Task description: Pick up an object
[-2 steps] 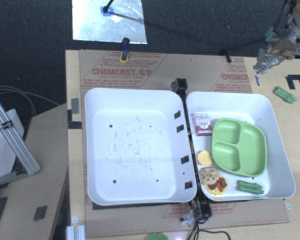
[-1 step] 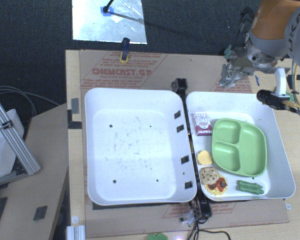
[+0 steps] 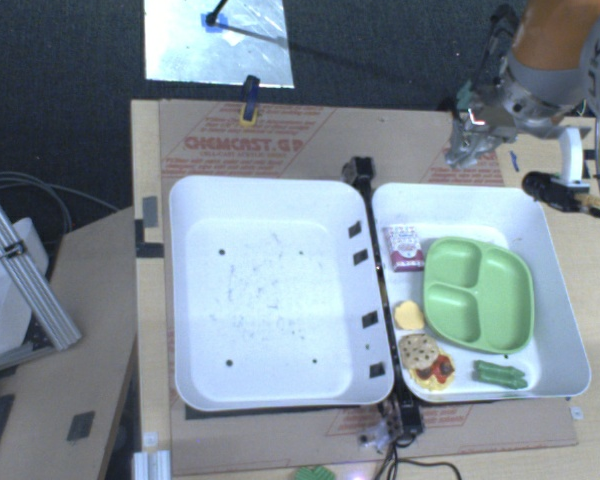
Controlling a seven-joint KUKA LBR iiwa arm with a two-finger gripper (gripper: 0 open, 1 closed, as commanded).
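My gripper [image 3: 467, 148] hangs above the bench just beyond the far edge of the right bin [image 3: 460, 200], with nothing seen between its fingers. In the right bin lie a green divided plate [image 3: 478, 294], a small red and white carton [image 3: 403, 247] at the plate's upper left, a yellow piece [image 3: 409, 315], a toy pizza slice [image 3: 427, 358] and a green pea pod [image 3: 500, 373] near the front edge.
The left bin [image 3: 270, 290] sits beside the right one, joined by a black clip strip [image 3: 372, 268]. A shiny metal sheet [image 3: 218, 28] lies at the back. A yellow and black clamp [image 3: 249, 101] stands on the cardboard's far edge. Metal framing [image 3: 20, 278] is at the left.
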